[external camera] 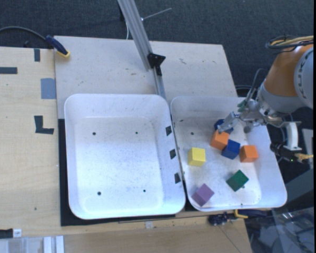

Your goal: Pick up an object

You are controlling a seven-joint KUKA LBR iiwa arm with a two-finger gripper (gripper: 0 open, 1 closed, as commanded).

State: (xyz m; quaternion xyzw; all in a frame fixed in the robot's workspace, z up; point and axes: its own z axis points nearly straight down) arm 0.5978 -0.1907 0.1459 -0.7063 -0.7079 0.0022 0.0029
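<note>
Several small blocks lie in the right bin (268, 194): an orange block (219, 139), a blue block (231, 149) touching it, a second orange block (248, 153), a yellow block (197, 156), a green block (237, 180) and a purple block (203, 193). A small dark blue piece (219, 124) sits near the bin's back. My gripper (237, 124) hangs low over the bin's back right part, just behind the orange and blue blocks. Its fingers are spread, with nothing between them, and the left fingertip is beside the dark blue piece.
The left bin (73, 157) stands next to the right one, sharing a raised middle wall. A slanted metal rail (139, 33) runs from the top down to the bins' back edge. Cables and a fixture (292, 141) lie off the right bin's right side.
</note>
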